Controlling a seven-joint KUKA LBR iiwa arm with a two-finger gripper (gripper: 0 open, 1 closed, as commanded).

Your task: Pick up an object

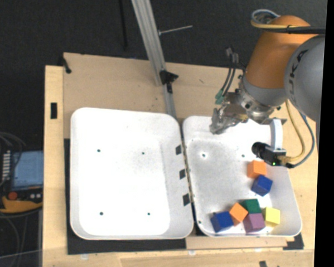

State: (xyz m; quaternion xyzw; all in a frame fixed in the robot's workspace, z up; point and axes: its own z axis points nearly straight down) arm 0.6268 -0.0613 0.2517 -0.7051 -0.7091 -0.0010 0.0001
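Blocks lie clustered in the right bin [210,160], and none has been lifted, so we judge the task to be at its opening step: the approach. Our pincer [219,125] hangs over the far-left corner of that bin, close to its rim, well apart from every block. We cannot tell how far it is parted, since it shows as a small grey blur under the wrist; nothing shows in its grip.

The candidates sit toward the bin's near-right side. An orange block [257,168] and a blue block [261,185] lie just beside each other along the right wall. Nearer the front rim we see a tighter group: a second blue block [221,220], a second orange block [239,212], a green block [252,205], a purple block [254,222] and a yellow block [272,215], several of them touching.

The left bin [82,153] plays no part yet.

Next, we think, the arm must travel across the bin toward the blocks, choose one with room on two sides, and descend squarely. The front blue block looks the most exposed on its left. Crowding in the front group could spoil a grasp.
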